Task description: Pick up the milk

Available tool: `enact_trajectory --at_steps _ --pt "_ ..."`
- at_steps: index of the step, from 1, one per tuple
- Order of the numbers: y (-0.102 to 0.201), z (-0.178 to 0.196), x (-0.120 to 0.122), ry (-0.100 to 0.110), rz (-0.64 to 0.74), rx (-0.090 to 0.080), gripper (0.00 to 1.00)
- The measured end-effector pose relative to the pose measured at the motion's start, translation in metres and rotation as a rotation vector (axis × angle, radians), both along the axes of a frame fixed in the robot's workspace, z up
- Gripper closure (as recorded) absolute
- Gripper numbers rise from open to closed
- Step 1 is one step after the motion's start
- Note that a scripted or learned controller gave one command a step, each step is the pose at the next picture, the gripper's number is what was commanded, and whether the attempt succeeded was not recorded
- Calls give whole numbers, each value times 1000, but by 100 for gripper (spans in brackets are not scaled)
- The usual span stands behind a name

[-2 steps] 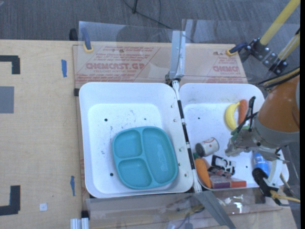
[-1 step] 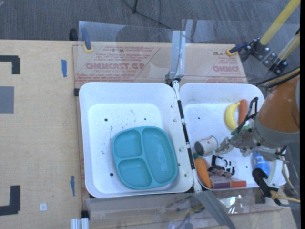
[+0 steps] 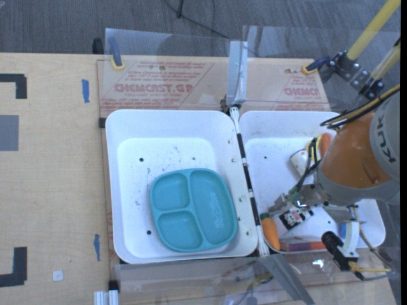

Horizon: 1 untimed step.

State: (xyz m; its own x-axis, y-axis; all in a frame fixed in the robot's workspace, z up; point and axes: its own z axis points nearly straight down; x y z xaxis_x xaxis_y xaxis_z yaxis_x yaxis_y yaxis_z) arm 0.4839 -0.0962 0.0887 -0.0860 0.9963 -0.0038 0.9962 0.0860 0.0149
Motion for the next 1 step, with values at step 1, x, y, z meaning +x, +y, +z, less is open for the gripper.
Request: enact_trajectory --at_steps 1 --pt "-5 12 3 -11 -8 -6 100"
